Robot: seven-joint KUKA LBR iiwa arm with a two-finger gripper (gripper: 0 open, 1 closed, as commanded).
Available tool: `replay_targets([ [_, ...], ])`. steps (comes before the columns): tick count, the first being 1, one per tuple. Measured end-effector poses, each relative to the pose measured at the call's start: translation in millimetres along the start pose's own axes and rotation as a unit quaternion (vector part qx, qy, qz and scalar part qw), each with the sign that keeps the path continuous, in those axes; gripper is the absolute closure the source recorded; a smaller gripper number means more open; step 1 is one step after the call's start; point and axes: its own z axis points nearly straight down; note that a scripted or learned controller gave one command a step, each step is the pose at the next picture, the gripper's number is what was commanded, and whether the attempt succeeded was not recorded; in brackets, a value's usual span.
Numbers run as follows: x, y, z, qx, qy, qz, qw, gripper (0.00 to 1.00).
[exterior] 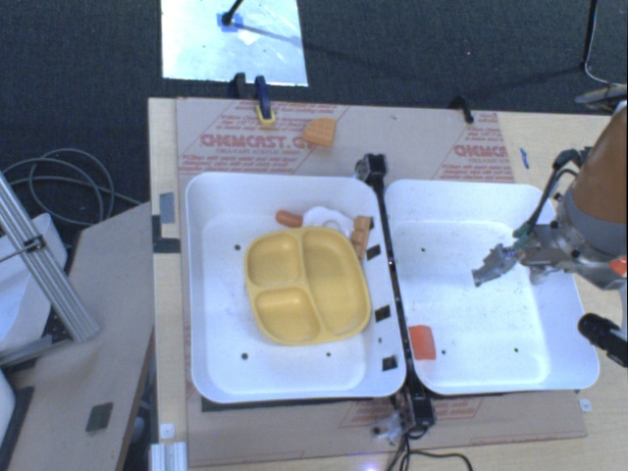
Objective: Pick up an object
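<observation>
Over the right bin point(549, 366) my hand point(488, 268) hangs, its state untellable; the orange block point(421, 341) lies toward the table's front edge, leftward.

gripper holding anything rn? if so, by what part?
Nothing visible between the gripper fingers; it hangs over the right bin, apart from the orange block.
</observation>
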Motion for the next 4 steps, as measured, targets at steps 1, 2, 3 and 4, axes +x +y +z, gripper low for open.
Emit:
replay_targets([
  [1,18.6,-14.0,-159.0,-0.010,-0.001,-0.002,0.9999,0.00],
  [2,18.1,-14.9,-149.6,-0.001,-0.001,0.000,1.0000,0.00],
  [3,18.1,-14.9,-149.6,-0.001,-0.001,0.000,1.0000,0.00],
  [4,18.1,-14.9,-149.6,-0.001,-0.001,0.000,1.0000,0.00],
])
